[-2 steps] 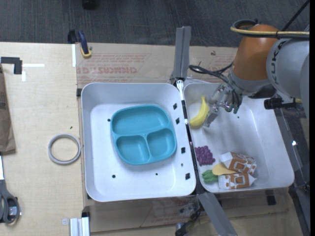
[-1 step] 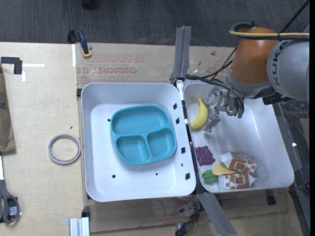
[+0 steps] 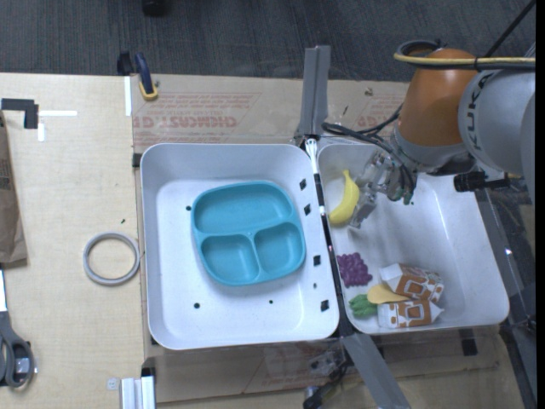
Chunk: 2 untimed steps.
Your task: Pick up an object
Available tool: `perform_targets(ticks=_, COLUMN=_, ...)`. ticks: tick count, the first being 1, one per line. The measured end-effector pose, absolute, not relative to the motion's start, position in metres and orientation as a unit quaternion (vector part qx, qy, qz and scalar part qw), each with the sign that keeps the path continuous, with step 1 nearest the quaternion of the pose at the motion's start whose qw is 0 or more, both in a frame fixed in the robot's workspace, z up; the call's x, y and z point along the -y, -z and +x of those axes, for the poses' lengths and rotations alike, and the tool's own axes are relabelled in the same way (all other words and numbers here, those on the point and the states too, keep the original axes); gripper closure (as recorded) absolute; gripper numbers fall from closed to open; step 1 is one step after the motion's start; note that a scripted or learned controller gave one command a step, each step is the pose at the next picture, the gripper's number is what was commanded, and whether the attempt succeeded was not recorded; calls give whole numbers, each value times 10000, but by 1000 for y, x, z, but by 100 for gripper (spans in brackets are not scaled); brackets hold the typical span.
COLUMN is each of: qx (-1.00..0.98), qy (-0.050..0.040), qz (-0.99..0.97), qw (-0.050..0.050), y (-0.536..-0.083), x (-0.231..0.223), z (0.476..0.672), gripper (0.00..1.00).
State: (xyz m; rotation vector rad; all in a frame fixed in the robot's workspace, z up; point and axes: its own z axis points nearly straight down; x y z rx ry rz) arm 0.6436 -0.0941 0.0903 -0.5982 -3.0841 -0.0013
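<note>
My jaws hang low in the right bin, upper-left part, just right of the banana. The finger ends blur against the white floor; I cannot tell how far apart they are. Nothing shows between them. The lower finger tip looks close to the banana's right edge; contact cannot be judged.

Banana: yellow, curved, lying along the right bin's left wall, beside the divider between the bins.

Further down the same bin: purple grape bunch near the left wall; below it a green item, a yellow piece and an orange-and-white patterned packet bunched together at the lower edge. All well apart from my jaws.

Left bin: blue three-compartment tray, centred.

Table: grey ring left of the bins, scissors at the lower left corner.
</note>
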Motion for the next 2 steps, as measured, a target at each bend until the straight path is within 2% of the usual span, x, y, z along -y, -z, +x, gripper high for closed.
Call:
perform_targets(ticks=1, qx=9876, qy=1, qz=-1567, qw=-11, y=-191, x=87, z=633, gripper=0)
perform_targets(ticks=2, qx=9718, qy=1, qz=-2357, qw=-3, y=-190, x=58, z=637, gripper=0)
